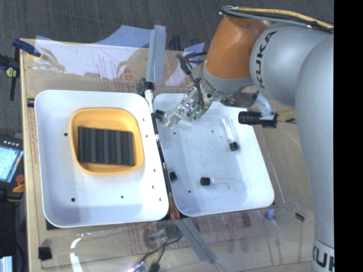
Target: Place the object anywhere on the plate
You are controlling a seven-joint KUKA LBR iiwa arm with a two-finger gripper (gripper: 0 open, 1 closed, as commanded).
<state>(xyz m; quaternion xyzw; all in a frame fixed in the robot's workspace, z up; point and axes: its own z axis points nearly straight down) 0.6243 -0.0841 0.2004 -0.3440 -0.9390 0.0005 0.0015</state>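
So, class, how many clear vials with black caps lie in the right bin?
2: one vial toward the right side, another vial nearer the front edge. The arm may hide others.

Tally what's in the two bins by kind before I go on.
Yellow plate with dark ribbed insert, left bin: 1
Clear vials with black caps, right bin: 2, one upper right, one lower middle
Total: 3
The claw sits over the right bin's upper left corner.
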